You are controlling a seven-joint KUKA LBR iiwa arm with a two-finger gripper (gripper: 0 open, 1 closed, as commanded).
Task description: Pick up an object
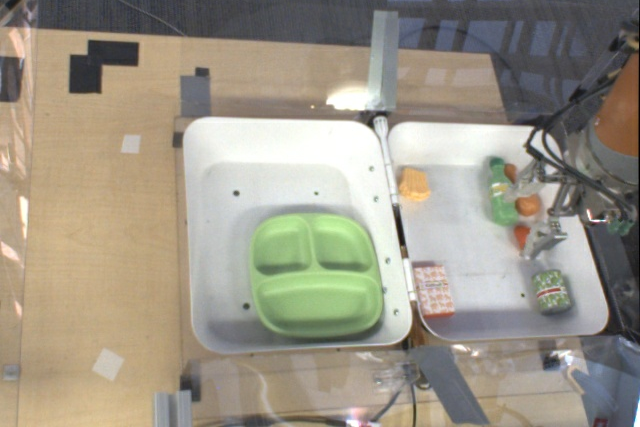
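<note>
A slim green plastic bottle [499, 192] is lying in the right white bin [470, 315], touching small orange-red pieces too blurred to identify. The metal tool [548, 215] is hovering just beside them; its opening is impossible to judge. Nearby are resting a yellow lump [414, 184], a patterned box [433, 289] and a green-labelled can [550, 292]. A green divided plastic tray [315, 273] is occupying the left bin [215, 215].

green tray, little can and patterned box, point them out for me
green tray [316, 275], camera view, on its large front compartment
little can [550, 292], camera view, on its side wall
patterned box [433, 289], camera view, on its top face
</note>
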